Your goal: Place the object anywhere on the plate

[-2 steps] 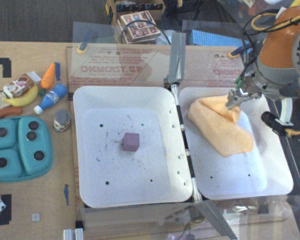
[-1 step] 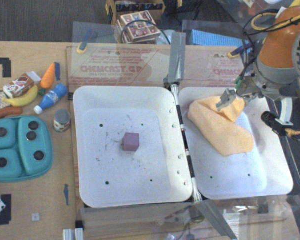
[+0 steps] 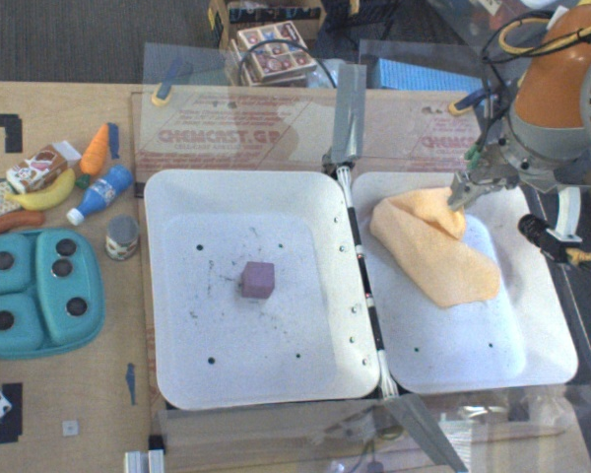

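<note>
A small purple cube (image 3: 257,280) lay near the middle of the left bin (image 3: 177,363), while farther back in the right bin (image 3: 532,363) an orange cloth (image 3: 438,249) sprawled, its raised far corner pinched between the closed fingers of the gripper (image 3: 463,193) reaching in from the right.

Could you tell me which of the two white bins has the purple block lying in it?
The left bin, the one farther from the pincer, holds the purple block near its middle. The right bin holds an orange cloth instead.
</note>
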### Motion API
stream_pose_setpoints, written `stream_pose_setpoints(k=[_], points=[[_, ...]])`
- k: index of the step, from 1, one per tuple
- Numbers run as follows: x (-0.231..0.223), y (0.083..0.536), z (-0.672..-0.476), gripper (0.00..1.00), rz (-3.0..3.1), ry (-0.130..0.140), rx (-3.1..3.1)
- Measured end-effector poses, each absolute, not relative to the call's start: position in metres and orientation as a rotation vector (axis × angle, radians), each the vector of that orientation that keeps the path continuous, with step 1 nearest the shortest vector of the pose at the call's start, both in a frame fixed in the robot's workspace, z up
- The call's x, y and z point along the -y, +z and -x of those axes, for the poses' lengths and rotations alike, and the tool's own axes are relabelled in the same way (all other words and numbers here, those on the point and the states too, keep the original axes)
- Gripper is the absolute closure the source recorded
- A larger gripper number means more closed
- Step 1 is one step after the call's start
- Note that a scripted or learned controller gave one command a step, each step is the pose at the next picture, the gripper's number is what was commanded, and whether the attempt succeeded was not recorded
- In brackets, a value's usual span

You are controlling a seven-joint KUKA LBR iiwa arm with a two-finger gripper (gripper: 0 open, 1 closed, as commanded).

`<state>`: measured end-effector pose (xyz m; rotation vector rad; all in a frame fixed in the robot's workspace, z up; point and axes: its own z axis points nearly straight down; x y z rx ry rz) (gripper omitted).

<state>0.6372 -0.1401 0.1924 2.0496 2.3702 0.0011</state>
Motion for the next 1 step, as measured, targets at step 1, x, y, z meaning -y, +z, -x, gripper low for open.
stream_pose_setpoints(k=[1], points=[[0.14,0.1924,-0.6372,0.0,-2.05,0.001,-2.37]])
